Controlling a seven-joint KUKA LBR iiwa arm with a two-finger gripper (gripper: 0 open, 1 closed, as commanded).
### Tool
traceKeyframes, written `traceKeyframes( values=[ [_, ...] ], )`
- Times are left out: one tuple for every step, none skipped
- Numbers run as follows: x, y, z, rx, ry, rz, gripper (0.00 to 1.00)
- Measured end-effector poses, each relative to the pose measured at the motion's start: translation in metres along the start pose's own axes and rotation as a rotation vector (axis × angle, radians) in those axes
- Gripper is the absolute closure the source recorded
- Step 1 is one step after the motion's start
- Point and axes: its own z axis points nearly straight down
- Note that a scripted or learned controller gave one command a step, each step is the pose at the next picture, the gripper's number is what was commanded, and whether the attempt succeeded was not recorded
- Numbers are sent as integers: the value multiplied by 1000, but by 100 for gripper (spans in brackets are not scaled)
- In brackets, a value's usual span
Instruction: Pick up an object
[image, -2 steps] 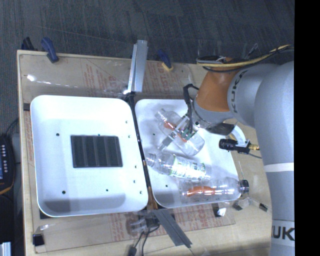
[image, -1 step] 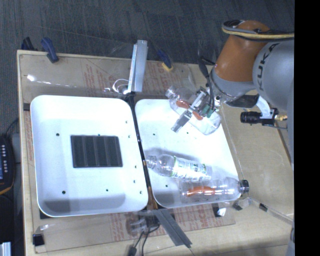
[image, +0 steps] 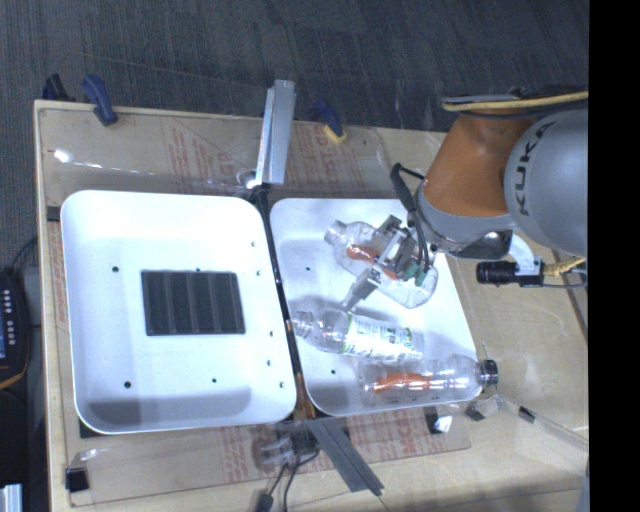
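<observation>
"KUKA" reads on the grey arm (image: 545, 175). The gripper (image: 362, 290) hangs in the right bin (image: 300, 235) — fingers together, holding nothing — just above a green-labelled clear bottle (image: 355, 338).

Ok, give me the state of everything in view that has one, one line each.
Left bin: holds a dark ribbed block, lying flat.
Right bin: holds three clear plastic bottles.
Top bottle: on its side, under the tool.
Middle bottle: on its side.
Bottom bottle: on its side, capped.

Three bottles (image: 365, 338) crowding right bin (image: 300, 235)
</observation>
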Motion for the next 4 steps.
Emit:
traceKeyframes(
  values=[
    [60, 20, 68, -2, -5, 141, 0],
    [2, 37, 72, -8, -13, 312, 0],
    [-68, 35, 79, 0, -1, 463, 0],
    [-80, 17, 79, 2, 1, 484, 0]
  ],
)
